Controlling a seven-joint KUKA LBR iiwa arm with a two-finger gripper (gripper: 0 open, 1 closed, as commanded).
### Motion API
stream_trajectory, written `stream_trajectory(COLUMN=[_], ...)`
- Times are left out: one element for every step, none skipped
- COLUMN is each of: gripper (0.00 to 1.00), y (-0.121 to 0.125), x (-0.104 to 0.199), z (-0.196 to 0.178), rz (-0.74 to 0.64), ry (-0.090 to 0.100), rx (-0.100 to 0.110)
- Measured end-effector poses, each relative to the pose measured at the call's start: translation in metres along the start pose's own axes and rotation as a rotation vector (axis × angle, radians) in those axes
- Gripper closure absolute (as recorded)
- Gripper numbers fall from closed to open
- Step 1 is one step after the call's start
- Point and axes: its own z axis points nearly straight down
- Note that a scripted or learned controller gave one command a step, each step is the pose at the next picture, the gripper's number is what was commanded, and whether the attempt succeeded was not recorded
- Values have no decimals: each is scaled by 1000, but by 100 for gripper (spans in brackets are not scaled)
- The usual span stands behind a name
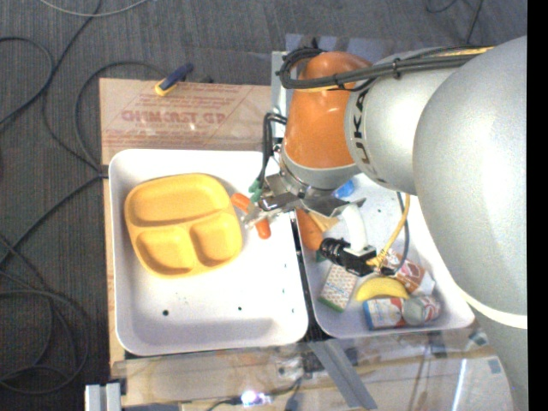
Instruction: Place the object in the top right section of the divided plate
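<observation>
Bench: two white bins (pixel 120 315) side by side | yellow divided plate (pixel 182 223) in left bin, sections bare | gripper (pixel 261 205) beside plate's right rim, can't tell its grip | small orange object (pixel 264 228) just under it | placing still to do

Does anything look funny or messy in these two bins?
Somewhat. The yellow divided plastic plate sits crooked in the left white bin, turned at an angle to its walls. In the right white bin, the yellow banana and small food packets lie jumbled in a heap. Nothing looks spilled or broken.
</observation>
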Motion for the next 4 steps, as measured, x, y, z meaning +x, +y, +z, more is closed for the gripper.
stream_trajectory(gripper=[100, 100, 100, 100], y=[-2, 30, 25, 49], x=[10, 83, 36, 64], z=[8, -32, 0, -55], rz=[-3, -61, -276, -489], ry=[-1, -1, -3, -3], rx=[1, -1, 0, -1])
